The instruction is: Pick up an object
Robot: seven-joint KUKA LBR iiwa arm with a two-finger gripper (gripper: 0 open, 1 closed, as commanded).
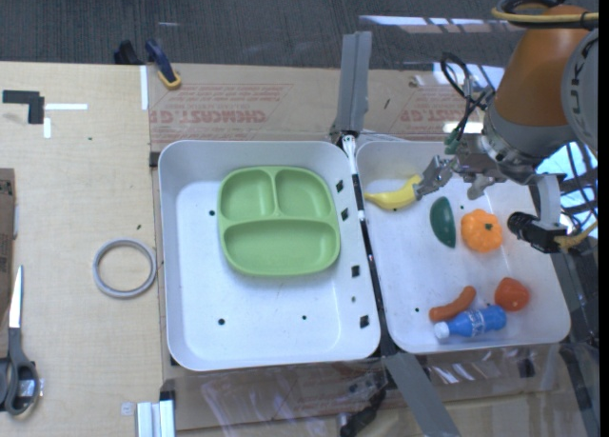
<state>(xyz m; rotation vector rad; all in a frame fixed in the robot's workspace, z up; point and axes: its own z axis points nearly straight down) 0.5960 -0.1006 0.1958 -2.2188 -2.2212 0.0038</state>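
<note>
Gripper [455,170] hovers at your right bin's [400,326] far edge, just beside the banana [391,196]; you cannot tell its jaw state.

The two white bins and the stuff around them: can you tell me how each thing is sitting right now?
Green plate: flat in the left bin, nothing on it.
Banana: lying in the right bin, next to the end effector.
Green pepper: lying down.
Small pumpkin: sitting upright.
Tomato: resting alone.
Carrot: lying against the blue bottle.
Blue bottle: on its side.
Tape ring: flat on the bench.
Scissors: closed, flat.
</note>
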